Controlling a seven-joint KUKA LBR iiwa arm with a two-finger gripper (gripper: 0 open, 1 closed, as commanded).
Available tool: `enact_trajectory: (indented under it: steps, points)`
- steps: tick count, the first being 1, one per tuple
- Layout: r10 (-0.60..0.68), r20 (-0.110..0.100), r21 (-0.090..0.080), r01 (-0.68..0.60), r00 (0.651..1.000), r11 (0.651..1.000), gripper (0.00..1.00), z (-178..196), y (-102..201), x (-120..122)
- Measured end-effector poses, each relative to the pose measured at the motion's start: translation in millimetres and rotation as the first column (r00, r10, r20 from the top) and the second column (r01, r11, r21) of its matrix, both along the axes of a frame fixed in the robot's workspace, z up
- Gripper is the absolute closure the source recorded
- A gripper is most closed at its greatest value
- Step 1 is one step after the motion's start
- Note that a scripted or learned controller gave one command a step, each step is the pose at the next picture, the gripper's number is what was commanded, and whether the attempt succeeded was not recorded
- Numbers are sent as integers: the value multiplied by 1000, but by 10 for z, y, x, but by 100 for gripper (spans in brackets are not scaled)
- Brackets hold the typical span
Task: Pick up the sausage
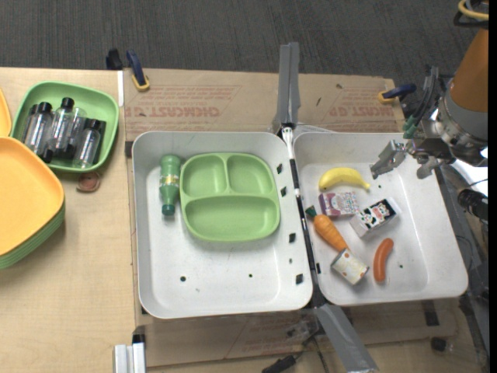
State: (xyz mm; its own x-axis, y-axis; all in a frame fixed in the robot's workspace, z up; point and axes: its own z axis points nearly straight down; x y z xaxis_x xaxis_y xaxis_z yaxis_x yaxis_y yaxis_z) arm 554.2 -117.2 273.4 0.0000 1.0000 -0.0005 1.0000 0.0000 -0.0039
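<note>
**Hand hovering at the bin's far edge, sausage untouched**

I've got the hand [404, 158] parked over the upper right corner of the right bin [443, 286], fingers spread and gripping nothing; I judge it's staged high to stay clear of the clutter. The sausage [380, 259] lies near the bin's front right, well apart from the hand. Between them sit a banana [344, 179], a pink carton [340, 203] and a small milk carton [377, 214]. A carrot [329, 232] and a bread-like chunk [349, 267] crowd the sausage's left side, leaving its right side open for my approach.
</note>
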Motion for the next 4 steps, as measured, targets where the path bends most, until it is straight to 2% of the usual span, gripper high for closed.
enact_trajectory:
  steps: [1,2,3,4]
  points:
    - [387,11,-4,-387,922,922,0,-1518,-227,-218]
    - [85,50,-19,-85,995,996,0,-1656,74,-447]
    - [204,5,0,-204,979,979,0,-1818,-639,-763]
    - [260,3,0,-260,966,966,0,-1330,19,-736]
